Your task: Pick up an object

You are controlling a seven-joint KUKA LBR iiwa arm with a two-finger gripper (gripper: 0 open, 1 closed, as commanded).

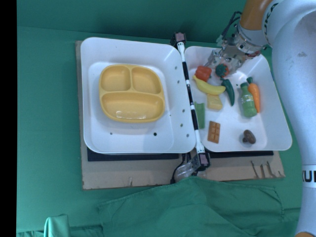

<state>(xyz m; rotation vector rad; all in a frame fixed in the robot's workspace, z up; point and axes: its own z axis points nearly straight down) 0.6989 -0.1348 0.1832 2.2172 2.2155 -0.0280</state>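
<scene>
My gripper (221, 63) reaches down into the far part of the right bin (276, 132), right over a small red and green toy (220, 71). Just left of it lies a red pepper (203, 73), with a yellow banana (208, 87) in front of that. A dark green chili (228, 92) lies next to the banana. A green bottle (248, 100) and an orange carrot (254, 95) lie side by side on the right. Nearer the front are a yellow block (214, 102), a green block (199, 113), an orange waffle piece (214, 132) and a brown lump (249, 137).
The left bin (94, 127) holds a yellow divided plate (132, 93). A black and white bar (190, 93) runs between the two bins. The grey arm (296, 83) runs along the right bin's right side. Green cloth (197, 206) is bunched in front of the bench.
</scene>
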